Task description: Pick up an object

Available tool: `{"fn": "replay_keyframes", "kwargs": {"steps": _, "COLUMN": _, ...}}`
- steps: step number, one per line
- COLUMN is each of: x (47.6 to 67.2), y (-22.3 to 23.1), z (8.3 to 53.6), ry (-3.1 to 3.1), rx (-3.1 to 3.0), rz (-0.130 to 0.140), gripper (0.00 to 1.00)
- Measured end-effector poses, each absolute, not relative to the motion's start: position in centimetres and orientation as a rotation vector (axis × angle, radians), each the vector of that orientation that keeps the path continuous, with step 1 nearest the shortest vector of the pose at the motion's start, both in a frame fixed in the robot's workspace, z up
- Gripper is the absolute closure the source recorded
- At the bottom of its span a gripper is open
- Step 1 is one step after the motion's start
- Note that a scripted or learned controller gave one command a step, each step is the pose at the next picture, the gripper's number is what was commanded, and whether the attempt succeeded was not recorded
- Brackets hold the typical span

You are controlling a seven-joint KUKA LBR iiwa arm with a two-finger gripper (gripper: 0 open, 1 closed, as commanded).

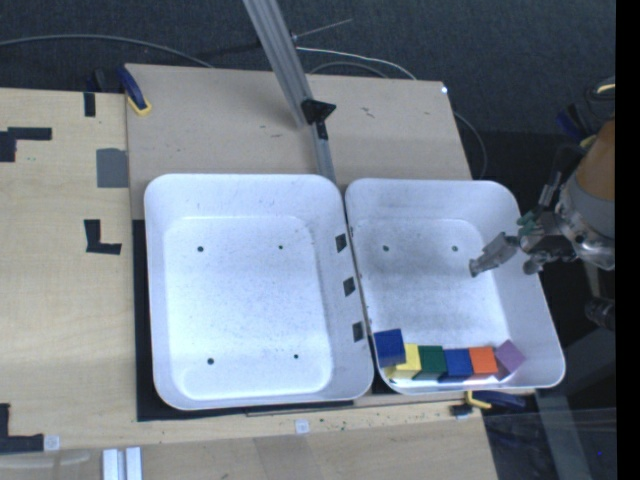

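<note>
Starting at the left, the bench (pixel 60 268) shows pale wood with a few dark tape marks and a grey patch. Next comes the left bin (pixel 160 268), white, shallow, speckled with tiny dark flecks across its floor. A metal pole (pixel 280 43) slants down from the far edge and ends just at the gap between the two bins.

Over to the right bin (pixel 420 203), and here are the goods: a row of small blocks packed tight along its near wall. A blue block (pixel 388 345) sits at the left end, slightly farther in than the rest, touching a yellow block (pixel 405 366) beside it. Then a green block (pixel 432 360), a second blue block (pixel 458 362), an orange block (pixel 483 360), and at the right end a purple block (pixel 509 355), tilted up against the bin's corner.

Farther right, the gripper (pixel 495 255) hangs above the right side of that bin, well apart from the blocks. One grey finger (pixel 488 258) points left and down over the floor. How wide it stands cannot be told; nothing shows in its grasp.
</note>
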State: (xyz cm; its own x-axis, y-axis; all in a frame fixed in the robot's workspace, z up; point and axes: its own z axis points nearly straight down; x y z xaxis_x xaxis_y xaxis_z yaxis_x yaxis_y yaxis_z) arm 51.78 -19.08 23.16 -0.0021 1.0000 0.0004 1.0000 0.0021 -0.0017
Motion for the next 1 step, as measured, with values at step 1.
{"fn": "replay_keyframes", "kwargs": {"steps": 1, "x": 50.97, "y": -16.94, "z": 30.53, "ry": -2.230, "rx": -2.220, "rz": -0.006, "gripper": 0.00}}
